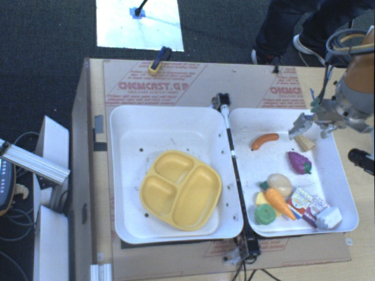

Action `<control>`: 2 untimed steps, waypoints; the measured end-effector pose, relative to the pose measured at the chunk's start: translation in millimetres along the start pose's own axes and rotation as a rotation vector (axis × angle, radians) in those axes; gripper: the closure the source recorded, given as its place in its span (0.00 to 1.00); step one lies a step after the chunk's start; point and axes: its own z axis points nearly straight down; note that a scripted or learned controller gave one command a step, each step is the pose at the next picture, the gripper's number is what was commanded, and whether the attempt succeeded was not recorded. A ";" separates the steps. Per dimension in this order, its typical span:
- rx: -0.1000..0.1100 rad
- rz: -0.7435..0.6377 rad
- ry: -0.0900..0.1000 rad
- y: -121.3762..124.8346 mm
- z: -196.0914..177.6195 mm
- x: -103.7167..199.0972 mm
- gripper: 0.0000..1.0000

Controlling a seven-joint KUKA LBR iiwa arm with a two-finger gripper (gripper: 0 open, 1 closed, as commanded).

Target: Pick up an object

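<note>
Your pincer (pixel 309 127) hangs over the right bin's (pixel 345 183) far edge; you cannot tell its state. A tan block (pixel 304 143) lies just beneath it, with a sausage (pixel 265 140) and purple grapes (pixel 299 162) near. The yellow plate (pixel 180 189) fills the left bin (pixel 126 157).

The arm (pixel 356 84) is grey with an orange band above the wrist, looped cables hang beside it, and its grey metal claw (pixel 312 126) looks angular.
</note>
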 end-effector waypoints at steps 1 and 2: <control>0.003 0.002 0.000 -6.9 72.1 -39.1 0.00; 0.003 0.002 0.001 -10.7 145.9 -40.1 0.00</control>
